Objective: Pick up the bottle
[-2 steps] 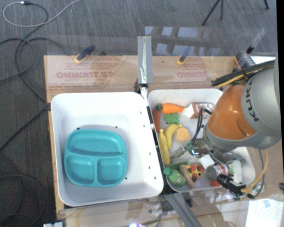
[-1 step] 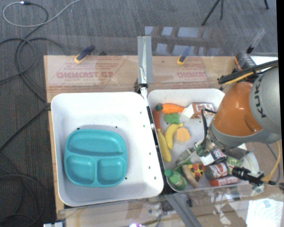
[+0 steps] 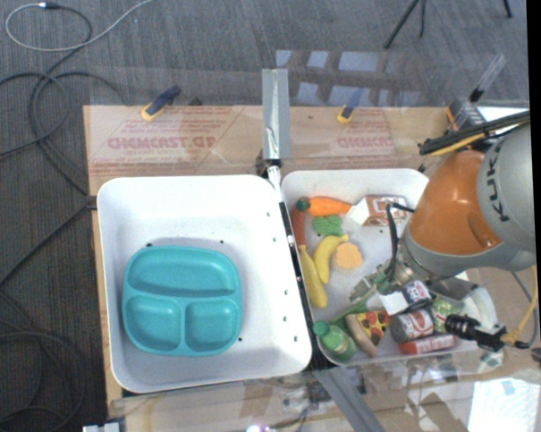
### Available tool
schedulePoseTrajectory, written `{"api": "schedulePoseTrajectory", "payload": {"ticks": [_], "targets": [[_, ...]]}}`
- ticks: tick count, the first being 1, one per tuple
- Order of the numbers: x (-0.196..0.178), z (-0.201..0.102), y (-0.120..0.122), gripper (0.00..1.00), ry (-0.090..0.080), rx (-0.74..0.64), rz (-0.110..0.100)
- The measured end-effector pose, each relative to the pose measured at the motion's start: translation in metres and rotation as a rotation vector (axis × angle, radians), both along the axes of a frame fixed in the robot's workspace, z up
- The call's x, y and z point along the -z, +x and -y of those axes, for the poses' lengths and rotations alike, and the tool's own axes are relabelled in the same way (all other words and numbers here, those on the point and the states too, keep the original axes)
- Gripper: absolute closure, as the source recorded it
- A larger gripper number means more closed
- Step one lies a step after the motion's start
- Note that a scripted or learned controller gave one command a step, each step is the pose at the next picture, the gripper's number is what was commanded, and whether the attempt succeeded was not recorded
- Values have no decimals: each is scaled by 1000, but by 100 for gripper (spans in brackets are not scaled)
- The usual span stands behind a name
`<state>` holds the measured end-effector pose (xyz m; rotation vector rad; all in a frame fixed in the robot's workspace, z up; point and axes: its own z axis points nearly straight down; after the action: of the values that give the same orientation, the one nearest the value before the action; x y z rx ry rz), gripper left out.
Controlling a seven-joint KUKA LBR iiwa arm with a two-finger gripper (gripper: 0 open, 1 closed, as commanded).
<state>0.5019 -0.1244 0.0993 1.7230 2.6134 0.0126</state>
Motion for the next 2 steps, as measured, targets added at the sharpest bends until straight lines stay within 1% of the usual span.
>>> {"api": "schedulePoseTrajectory", "payload": {"ticks": [1,2], "targets": [[-84,-52,40,100,-1,140,-15],[-84,-52,40,0,0,140,-16]]}}
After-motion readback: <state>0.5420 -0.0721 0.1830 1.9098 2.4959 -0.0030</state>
